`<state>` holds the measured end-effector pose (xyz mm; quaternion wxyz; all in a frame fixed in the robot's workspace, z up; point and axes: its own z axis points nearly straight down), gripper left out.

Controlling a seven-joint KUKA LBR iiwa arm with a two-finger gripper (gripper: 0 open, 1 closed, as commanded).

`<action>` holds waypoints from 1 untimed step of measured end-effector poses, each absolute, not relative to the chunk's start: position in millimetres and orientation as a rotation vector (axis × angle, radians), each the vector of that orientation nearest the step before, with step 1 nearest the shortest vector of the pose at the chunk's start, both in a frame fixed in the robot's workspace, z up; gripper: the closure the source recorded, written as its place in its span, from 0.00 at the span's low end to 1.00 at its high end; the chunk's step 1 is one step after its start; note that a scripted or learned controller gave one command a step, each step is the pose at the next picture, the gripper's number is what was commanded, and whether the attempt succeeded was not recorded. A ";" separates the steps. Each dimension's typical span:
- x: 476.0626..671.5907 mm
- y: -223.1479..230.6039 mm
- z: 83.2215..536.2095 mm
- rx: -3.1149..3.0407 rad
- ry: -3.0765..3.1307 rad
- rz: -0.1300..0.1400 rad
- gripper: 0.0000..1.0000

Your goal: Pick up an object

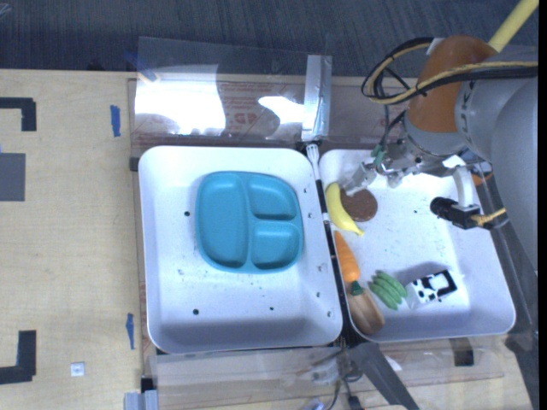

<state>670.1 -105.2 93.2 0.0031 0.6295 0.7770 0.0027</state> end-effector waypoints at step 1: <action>646.3 -122.5 154.9 2.089 2.336 0.007 0.00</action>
